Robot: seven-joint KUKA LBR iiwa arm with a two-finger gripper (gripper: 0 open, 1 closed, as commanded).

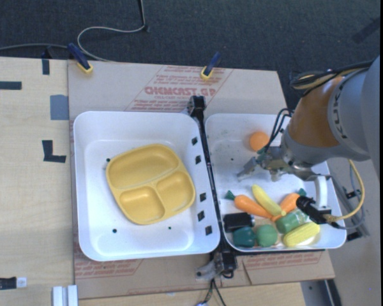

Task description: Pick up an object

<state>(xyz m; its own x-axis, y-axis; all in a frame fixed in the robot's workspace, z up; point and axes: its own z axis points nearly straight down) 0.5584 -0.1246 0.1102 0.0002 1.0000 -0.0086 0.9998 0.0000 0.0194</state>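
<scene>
Orange and yellow plastic toy foods crowd the near end of the right white bin [233, 127]. My hand [254, 168] hangs over that bin's bare middle, its metal fingers [247, 169] spread apart with nothing between them. I would go for the small orange ball [258, 139], lying alone just beyond my hand, and close squarely across it so it cannot roll. Open floor lies left of it; the black divider [202, 152] and far wall leave room.
</scene>
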